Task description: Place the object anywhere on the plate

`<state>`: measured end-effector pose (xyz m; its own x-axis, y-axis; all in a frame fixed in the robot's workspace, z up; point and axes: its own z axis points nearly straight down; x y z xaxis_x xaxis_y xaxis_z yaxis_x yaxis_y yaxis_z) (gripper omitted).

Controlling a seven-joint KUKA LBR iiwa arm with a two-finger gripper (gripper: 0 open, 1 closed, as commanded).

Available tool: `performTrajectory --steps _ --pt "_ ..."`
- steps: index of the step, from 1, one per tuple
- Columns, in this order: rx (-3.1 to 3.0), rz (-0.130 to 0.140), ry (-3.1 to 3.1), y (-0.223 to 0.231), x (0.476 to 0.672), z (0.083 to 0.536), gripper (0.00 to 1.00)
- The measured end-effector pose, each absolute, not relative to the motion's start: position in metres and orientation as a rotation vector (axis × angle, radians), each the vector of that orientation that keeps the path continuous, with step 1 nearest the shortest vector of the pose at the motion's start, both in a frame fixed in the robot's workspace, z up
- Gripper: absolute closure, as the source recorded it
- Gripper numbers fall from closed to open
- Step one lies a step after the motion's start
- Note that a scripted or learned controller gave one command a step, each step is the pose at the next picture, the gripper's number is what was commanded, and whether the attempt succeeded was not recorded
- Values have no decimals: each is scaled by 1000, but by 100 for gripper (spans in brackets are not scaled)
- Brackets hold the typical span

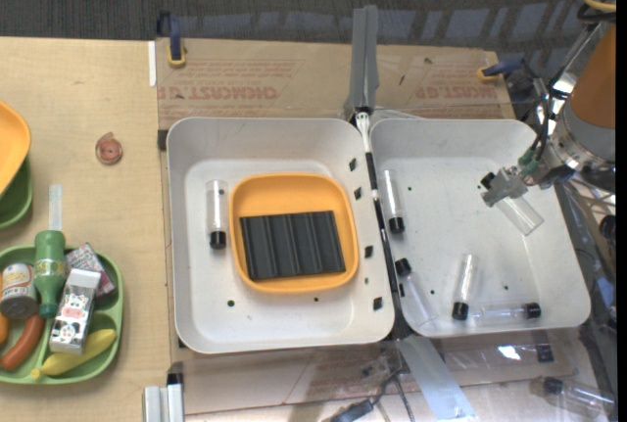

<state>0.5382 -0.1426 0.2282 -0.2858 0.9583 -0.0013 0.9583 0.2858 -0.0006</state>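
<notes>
The arm enters from the right edge of the frame, and its hand (pixel 505 187) hangs over the upper right part of the right bin (pixel 441 141). A clear tube (pixel 523 214) lies slantwise just below and right of the hand, close against it; whether the hand grips it cannot be told, nor how wide the hand stands.

In the right bin, 1 clear tube with a black cap (pixel 392 203) lies along the left wall, and 2 more (pixel 462 286) (pixel 498 312) rest near the lower edge.

The left bin (pixel 191 244) holds an orange plate (pixel 290 192) near its middle, with a dark ribbed slab (pixel 297 245) lying on it. Another capped tube (pixel 216 212) lies just left of the plate.

At the lower left of the frame, a green tray (pixel 93 353) of toy food sits on the counter (pixel 88 87).
</notes>
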Motion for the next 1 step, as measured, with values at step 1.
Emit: performTrajectory --steps 1 --pt "1459 -1 2780 -140 604 236 100"
